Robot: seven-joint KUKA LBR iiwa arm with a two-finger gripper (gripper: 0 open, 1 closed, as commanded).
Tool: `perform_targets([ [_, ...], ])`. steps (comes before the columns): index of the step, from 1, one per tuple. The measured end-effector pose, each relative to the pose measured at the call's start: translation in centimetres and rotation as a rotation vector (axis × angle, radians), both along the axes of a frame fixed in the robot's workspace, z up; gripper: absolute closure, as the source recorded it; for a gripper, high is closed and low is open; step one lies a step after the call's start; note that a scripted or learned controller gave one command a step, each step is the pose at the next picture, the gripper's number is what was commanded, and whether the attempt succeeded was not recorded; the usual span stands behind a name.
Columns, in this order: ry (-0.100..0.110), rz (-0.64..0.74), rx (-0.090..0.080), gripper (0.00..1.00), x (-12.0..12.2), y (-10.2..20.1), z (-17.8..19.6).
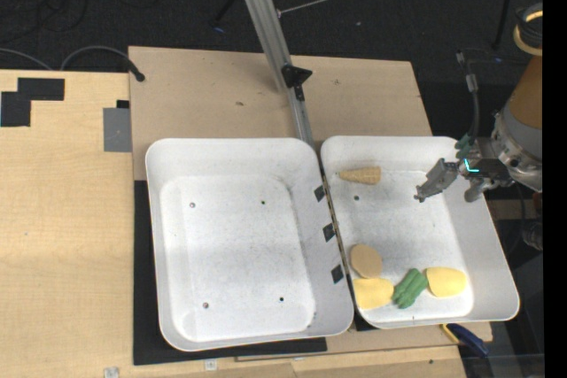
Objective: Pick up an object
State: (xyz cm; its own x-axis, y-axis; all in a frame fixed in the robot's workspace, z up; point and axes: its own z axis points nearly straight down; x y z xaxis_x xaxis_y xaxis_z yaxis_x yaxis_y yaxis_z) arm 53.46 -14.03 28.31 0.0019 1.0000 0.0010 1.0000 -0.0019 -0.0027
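Observation:
My gripper (452, 187) hangs over the right part of the right bin (483, 235), its two fingers spread open with nothing between them. A tan cone-shaped piece (361, 176) lies at the bin's far left, well left of the gripper. Near the front of the bin lie a round tan piece (365, 261), a yellow piece (373, 292), a green piece (409, 288) and a second yellow piece (446, 281), all apart from the gripper.
The left bin (159, 217) sits beside the right one, with black clips (329, 231) along the shared edge. A metal rail (266, 27) slants up from behind the bins. The arm's wrist (523, 146) enters from the right.

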Motion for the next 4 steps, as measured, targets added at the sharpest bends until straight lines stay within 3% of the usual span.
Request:
perform_targets([
  [3,0.006,0.001,0.001,0.00,0.6,0.0,-14.5],
  [4,0.002,-0.005,0.000,1.00,0.6,-0.2,-13.2],
])
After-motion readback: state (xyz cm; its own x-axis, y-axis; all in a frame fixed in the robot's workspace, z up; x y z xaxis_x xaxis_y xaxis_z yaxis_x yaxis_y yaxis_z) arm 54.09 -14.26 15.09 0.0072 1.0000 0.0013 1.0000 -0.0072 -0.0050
